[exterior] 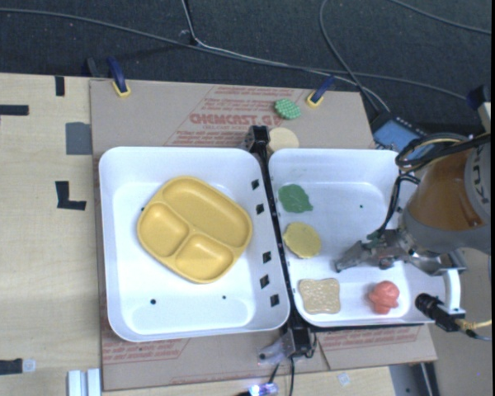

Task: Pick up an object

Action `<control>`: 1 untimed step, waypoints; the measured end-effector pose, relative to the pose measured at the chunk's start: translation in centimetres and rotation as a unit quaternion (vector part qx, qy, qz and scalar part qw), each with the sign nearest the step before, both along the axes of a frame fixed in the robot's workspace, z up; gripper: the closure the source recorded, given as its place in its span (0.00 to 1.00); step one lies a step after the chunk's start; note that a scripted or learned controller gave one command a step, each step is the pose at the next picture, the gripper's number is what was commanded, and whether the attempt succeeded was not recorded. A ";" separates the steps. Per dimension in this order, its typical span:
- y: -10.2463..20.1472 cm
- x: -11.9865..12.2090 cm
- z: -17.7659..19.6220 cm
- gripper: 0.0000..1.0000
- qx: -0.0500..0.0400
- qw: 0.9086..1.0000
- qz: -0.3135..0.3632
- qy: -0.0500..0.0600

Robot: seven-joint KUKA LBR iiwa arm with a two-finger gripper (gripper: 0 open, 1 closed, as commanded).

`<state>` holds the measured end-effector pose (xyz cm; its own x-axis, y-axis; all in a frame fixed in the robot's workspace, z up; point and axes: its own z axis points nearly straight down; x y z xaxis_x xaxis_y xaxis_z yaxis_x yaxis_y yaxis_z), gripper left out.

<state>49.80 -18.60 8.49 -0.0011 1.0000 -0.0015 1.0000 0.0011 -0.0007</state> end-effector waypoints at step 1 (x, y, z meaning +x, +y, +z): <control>-0.1 0.1 1.3 1.00 -0.001 1.000 0.000 -0.002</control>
<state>49.93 -18.66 9.83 -0.0012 1.0000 -0.0028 1.0000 0.0012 0.0027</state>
